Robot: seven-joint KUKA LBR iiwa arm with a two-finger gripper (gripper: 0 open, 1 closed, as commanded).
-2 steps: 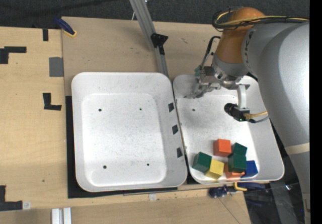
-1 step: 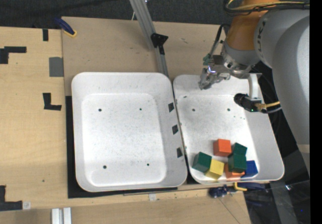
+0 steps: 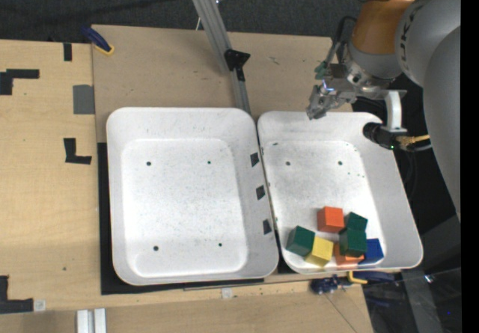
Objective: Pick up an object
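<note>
Tan, wood-like board makes up the worktop (image 3: pixel 45 197), matte and flat, marked with a few black tape strips and a grey patch near its left side; we read no brand, label or writing anywhere on it. On it sit two shallow bins of white plastic with rounded corners and a fine dark speckle. We see the left bin (image 3: pixel 183 126) lying on a black mat, its rim just beside that of the right bin (image 3: pixel 299 126). A slim aluminium bar (image 3: pixel 209 6) slants down from the top edge toward the gap between the bins, with a black bracket near its lower end.

From the right comes the arm (image 3: pixel 430 21), smooth grey casing with a glossy orange band above the wrist. Its fingers (image 3: pixel 320 107) hang over the far rim of the right bin, small and metallic; they look blurred, and we cannot tell whether they are spread or pressed together. We see nothing between them.

Small blocks are clustered at the near right corner of the right bin, well apart from the fingers: an orange block (image 3: pixel 330 218), a dark green block (image 3: pixel 355 233), a second green block (image 3: pixel 301 240), a yellow block (image 3: pixel 322 250) and a blue block (image 3: pixel 373 251), touching or just beside one another.
</note>
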